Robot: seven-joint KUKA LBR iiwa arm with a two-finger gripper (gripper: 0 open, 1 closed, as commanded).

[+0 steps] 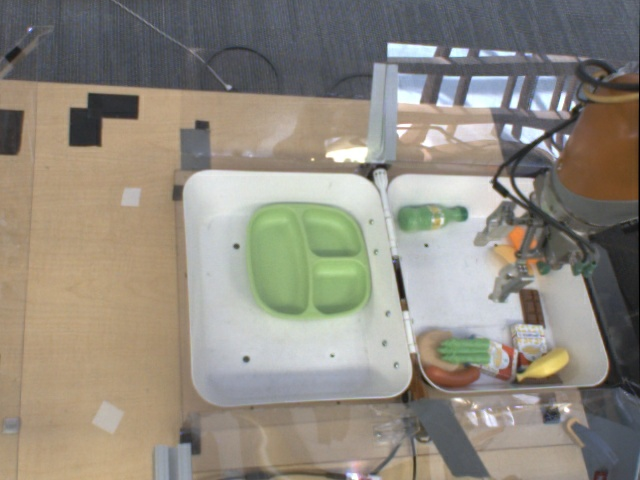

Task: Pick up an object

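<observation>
White plastic forms both shallow bins on the pale wooden desk (pixel 90 298). One left bin (pixel 215 368) holds a single green divided plate (pixel 305 260), smooth and rounded, with three compartments. One right bin (pixel 440 268) holds the loose items: one green bottle (pixel 430 216) lying on its side near the far wall, one yellow banana (pixel 545 365) at the near right corner, one small printed packet (pixel 530 339) just beside it, one dark brown bar (pixel 532 308) above that, and a cluster at the near edge with a ribbed green piece (pixel 470 351) resting on a tan and red rounded thing (pixel 443 366). One pincer (pixel 525 258) hangs over the right bin's right side, metal fingers spread apart, an orange object (pixel 520 236) showing between them; whether they grip it I cannot tell.
</observation>
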